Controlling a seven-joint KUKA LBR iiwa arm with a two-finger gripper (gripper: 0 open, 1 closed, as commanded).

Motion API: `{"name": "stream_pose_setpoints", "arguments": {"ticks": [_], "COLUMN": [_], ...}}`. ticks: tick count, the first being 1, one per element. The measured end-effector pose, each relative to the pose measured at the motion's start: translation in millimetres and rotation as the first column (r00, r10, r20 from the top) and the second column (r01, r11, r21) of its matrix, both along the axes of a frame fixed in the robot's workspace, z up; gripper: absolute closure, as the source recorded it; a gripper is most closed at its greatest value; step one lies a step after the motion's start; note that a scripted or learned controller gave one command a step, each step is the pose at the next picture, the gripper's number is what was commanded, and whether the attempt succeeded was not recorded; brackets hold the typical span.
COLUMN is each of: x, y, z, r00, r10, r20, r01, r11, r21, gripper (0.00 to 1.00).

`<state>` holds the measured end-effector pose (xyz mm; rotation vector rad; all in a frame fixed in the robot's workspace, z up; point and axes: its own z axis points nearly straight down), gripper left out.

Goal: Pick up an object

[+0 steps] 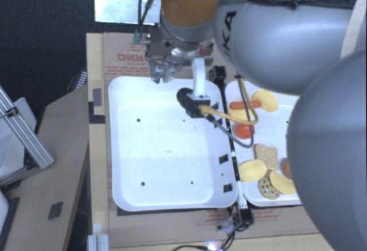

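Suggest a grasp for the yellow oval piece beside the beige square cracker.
Probably straight down, tool across the narrow width of the yellow oval piece, toward its wall-side end: it lies flat; the beige square cracker and brown round cookie crowd its other end.

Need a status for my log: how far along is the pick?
Done: nothing yet; the food pieces lie in the right bin. In hand: the gripper hangs over the far edge of the left bin, apart from the food, and I see no item at it. Left: move to a piece, grasp it, lift it.
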<state>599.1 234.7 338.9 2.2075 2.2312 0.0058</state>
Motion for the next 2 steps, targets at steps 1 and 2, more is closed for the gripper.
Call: {"name": "stream_pose_setpoints", "arguments": {"ticks": [1, 2], "x": [63.1, 69.8], "y": [-1.1, -0.6], "z": [84.9, 110.3], "r00": [1.000, 1.000], "r10": [-0.006, -0.005], "r20": [0.009, 0.001], "r01": [0.006, 0.005], "r11": [1.000, 1.000], "r21": [0.003, 0.001], "gripper": [1.00, 1.00]}}
